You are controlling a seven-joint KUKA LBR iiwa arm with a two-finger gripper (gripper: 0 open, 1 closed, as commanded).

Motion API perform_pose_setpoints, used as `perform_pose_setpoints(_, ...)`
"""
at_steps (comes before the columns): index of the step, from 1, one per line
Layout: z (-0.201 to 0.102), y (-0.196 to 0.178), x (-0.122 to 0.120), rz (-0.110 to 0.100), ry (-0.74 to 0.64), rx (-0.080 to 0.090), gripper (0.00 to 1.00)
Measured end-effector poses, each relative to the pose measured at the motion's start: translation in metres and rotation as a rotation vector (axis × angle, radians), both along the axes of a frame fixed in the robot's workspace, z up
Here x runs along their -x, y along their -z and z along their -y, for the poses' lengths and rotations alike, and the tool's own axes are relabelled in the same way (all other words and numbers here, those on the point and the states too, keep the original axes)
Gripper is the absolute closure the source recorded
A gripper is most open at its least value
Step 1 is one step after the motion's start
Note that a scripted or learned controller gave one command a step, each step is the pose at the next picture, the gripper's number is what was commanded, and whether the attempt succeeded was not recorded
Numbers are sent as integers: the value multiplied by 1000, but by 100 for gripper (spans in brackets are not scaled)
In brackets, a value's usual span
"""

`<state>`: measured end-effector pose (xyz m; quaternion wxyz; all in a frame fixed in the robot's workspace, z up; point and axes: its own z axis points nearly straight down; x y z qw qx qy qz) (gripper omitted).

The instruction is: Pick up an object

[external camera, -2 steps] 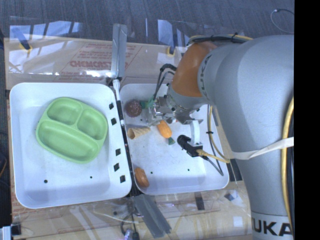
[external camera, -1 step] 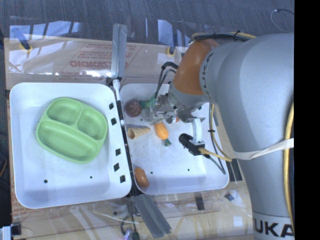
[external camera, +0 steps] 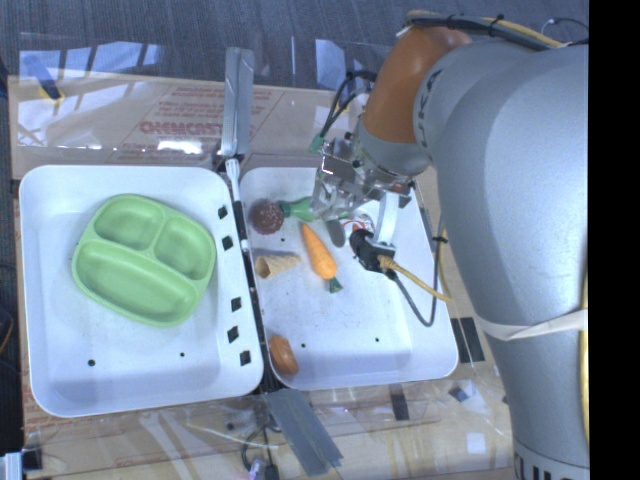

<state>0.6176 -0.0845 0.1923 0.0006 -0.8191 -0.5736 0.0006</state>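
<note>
In the right bin [external camera: 385, 356] lie several small toys. An orange carrot [external camera: 319, 252] lies slanted near the middle, its green tip pointing to the front. A dark brown ball [external camera: 266, 216] with a green stem [external camera: 297, 208] rests near the back left wall. A tan cone [external camera: 277, 264] lies just in front of it. A brown oval piece [external camera: 283, 354] sits in the front left corner. My gripper [external camera: 334, 218] hangs low over the back of this bin, just above the carrot's upper end and right of the green stem. Nothing can be seen held in it.
The left bin [external camera: 60, 368] holds a light green divided plate [external camera: 146, 258]. A ridge with black clips [external camera: 238, 298] separates the bins. The arm's grey body [external camera: 510, 218] covers the bench's right side, and a yellow cable [external camera: 415, 278] trails over the right bin's right wall.
</note>
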Motion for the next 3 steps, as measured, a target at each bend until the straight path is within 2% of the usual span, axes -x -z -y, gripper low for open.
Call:
perform_pose_setpoints(1,0,0,0,-1,0,-1,0)
perform_pose_setpoints(2,33,102,27,-4,-3,0,0)
perform_pose_setpoints(3,32,92,27,-7,-5,-2,100)
